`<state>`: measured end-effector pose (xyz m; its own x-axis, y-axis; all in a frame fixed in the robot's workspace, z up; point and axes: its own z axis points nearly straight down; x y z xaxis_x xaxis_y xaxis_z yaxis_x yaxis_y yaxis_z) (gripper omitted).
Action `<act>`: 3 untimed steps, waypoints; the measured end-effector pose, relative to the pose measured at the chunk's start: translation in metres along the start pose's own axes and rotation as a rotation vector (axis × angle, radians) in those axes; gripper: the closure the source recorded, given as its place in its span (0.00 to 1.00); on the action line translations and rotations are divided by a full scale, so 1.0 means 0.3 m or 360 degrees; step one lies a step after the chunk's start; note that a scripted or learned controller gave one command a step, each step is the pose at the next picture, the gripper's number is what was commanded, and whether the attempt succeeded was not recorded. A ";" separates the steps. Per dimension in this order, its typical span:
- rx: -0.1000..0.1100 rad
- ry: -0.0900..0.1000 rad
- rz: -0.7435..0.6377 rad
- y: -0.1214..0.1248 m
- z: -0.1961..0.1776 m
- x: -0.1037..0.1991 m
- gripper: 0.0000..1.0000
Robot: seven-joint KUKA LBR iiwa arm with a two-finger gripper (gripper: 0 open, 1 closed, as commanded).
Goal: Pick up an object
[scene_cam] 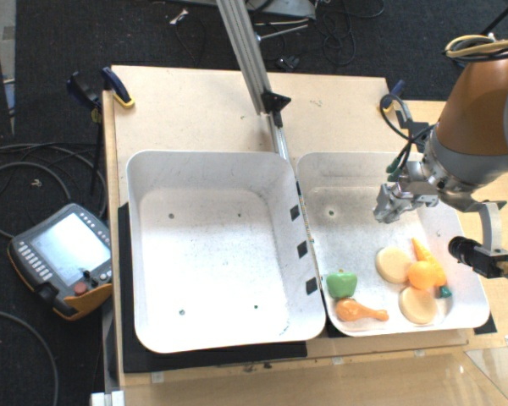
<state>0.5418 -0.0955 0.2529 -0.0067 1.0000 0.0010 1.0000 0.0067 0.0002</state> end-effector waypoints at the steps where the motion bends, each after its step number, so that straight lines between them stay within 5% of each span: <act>1: 0.0003 0.0000 -0.0001 0.031 0.045 0.157 1.00; 3: 0.0004 0.0001 -0.0003 0.052 0.060 0.542 1.00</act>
